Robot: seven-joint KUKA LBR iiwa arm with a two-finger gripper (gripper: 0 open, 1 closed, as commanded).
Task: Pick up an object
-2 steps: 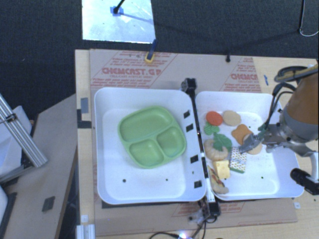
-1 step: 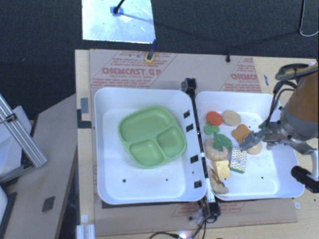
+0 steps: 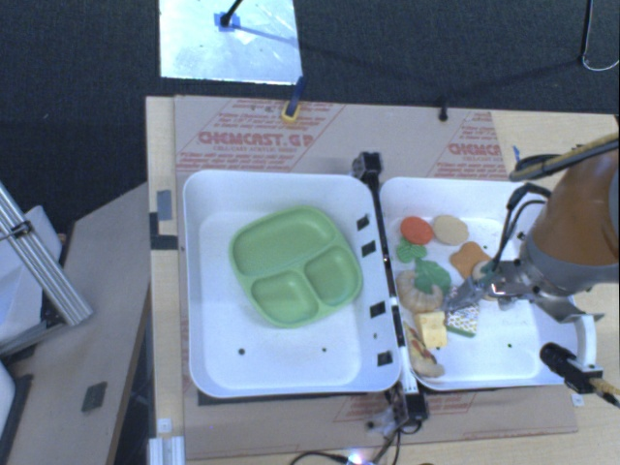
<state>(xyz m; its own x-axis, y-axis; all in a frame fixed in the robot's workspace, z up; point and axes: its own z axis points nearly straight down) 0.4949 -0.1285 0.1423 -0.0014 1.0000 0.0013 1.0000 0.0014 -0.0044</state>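
Observation:
The right bin (image 3: 513,356) holds a heap of toy food: a red-orange round piece (image 3: 418,229), a tan round piece (image 3: 449,228), an orange piece (image 3: 469,258), a green leafy piece (image 3: 429,273), a beige lump (image 3: 417,295) and a yellow block (image 3: 432,333). My gripper (image 3: 468,295) reaches in from the right and hangs low over the middle of this bin. Its tip sits just above a small green patterned item (image 3: 463,323), to the right of the leafy piece. Nothing can be seen lifted.
The left bin (image 3: 213,356) carries a green divided plate (image 3: 294,265). A black divider with clips (image 3: 383,269) runs between the bins. The arm's orange band (image 3: 586,211) looms over the right bin's far right side. Bare bin floor lies at front right (image 3: 504,342).

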